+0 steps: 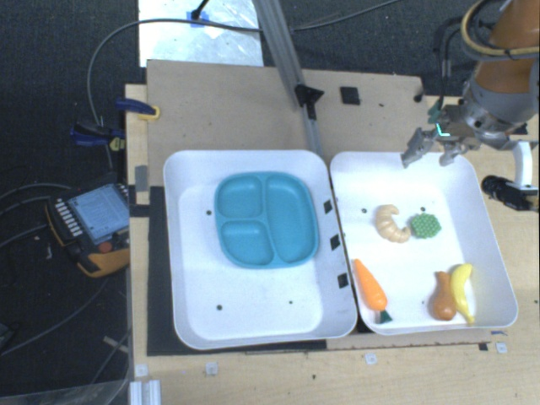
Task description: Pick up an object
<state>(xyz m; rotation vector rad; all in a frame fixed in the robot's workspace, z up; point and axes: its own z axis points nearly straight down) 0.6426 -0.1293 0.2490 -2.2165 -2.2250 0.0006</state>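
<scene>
- I am watching from above at a slant: two shallow white bins sit side by side on a tan bench, and my grey arm with its orange band reaches in from the right
- The gripper (429, 149) hangs over the far edge of the right bin (485, 226), near its far right corner; its two fingers are spread apart with nothing between them
- The right bin holds every candidate: a pale croissant (391, 223) near the middle, a green broccoli piece (424, 225) just beside it on the right, an orange carrot (369, 285) at the near left, and a yellow banana (462, 291) touching a brown drumstick (443, 298) at the near right
- The left bin (190, 251) holds a blue divided plate (266, 218), which lies flat
- I judge this to be the approach step: nothing has been grasped and no target is reached yet
- The next move calls for travelling nearward over one object, most likely the croissant or broccoli as the closest, then descending with fingers straddling it
- Those two lie close together, so a sloppy descent could nudge the neighbour
- Around the bench is dark carpet with loose cables; a handheld control pendant (93, 226) lies at the left, clamps (126, 116) grip the bench's left edge, and a metal pole (283, 40) crosses the far side
</scene>
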